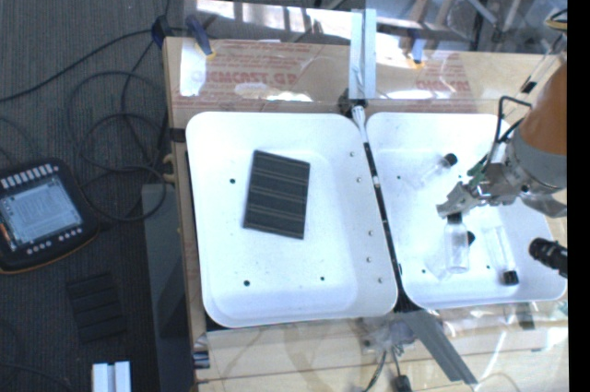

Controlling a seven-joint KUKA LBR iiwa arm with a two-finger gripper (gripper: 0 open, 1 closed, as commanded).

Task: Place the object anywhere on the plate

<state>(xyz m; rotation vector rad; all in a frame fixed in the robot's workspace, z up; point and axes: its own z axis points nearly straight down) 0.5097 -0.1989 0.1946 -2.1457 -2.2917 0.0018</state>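
White bins: two are sitting side by side, left bin [212,289] and right bin [406,141].
Dark ribbed plate [277,194]: one is lying in the left bin.
Clear vials: three are lying in the right bin, far one [433,167], middle one [457,247], near one [499,252].

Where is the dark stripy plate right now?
The dark ribbed plate lies flat near the middle of the left bin, away from the gripper, which is over the right bin.

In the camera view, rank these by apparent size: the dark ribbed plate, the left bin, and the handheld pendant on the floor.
1. left bin
2. dark ribbed plate and handheld pendant: they look about alike, and the pendant lies lower, on the floor, so I won't rank them.
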